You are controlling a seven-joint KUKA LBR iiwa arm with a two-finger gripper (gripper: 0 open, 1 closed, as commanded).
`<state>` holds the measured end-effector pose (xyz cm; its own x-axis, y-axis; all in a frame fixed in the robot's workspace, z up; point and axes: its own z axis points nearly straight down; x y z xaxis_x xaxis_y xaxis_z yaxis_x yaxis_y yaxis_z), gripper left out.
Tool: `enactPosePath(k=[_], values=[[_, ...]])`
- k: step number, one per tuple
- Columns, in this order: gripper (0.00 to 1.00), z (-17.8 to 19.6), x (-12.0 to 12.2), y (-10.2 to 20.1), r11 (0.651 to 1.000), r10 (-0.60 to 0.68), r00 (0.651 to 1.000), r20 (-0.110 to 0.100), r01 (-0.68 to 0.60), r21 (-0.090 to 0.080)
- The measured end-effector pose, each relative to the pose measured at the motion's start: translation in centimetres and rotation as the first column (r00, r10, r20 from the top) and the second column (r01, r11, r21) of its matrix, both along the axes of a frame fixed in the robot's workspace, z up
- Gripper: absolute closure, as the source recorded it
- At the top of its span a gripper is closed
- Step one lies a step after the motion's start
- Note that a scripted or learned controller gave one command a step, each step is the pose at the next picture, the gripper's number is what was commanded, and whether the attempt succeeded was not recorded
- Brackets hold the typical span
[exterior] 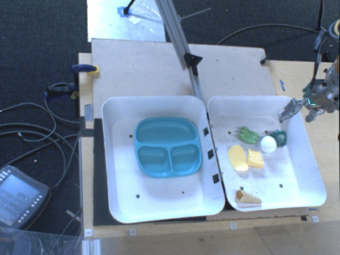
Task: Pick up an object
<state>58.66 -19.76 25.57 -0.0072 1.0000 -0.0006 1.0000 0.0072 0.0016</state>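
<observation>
Nearest to the viewer, a small cone-shaped piece (248,197) is lying in the right bin (308,179). Further inside this bin, a yellow piece (238,158), a cheese wedge (255,159), a white egg (268,144) and a green vegetable (248,135) are resting together. Over the bin's far right corner the claw (298,111) is hanging with fingers apart, holding nothing.

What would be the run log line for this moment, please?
gripper: open, nothing held, above right bin far corner | right bin: green item, white ball, yellow pieces | left bin: teal tray
</observation>
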Motion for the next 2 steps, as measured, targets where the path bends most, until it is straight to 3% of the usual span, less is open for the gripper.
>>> enactPosePath(k=[2], values=[[0.00, -9.5, 1.6, -0.1, 1.000, 0.000, 1.000, -0.003, 0.000, 0.001]])
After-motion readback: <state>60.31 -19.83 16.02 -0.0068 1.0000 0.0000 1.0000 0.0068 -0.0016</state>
